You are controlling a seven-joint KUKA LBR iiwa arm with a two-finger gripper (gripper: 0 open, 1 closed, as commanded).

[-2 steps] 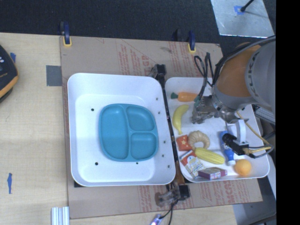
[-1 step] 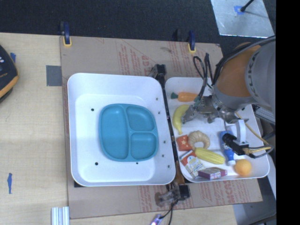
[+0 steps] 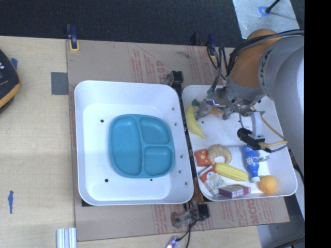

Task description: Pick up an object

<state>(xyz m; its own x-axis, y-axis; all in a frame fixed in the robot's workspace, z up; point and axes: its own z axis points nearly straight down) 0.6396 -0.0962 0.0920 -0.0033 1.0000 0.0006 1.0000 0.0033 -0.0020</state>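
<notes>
The right bin (image 3: 282,138) holds a yellow banana (image 3: 194,123) along its left wall. Nearer the front lie a croissant (image 3: 220,152), a corn cob (image 3: 231,172), a blue bottle (image 3: 252,163), an orange (image 3: 268,184), a red packet (image 3: 202,157) and a small dark box (image 3: 232,191). My gripper (image 3: 203,109) hangs low over the bin's back left part, right beside the banana's upper end. I see nothing held in it.
The left bin (image 3: 88,138) carries a blue divided plate (image 3: 141,145). The grey arm with its orange band (image 3: 258,61) covers the right bin's back right corner. Cables (image 3: 269,138) trail over the bin's right side.
</notes>
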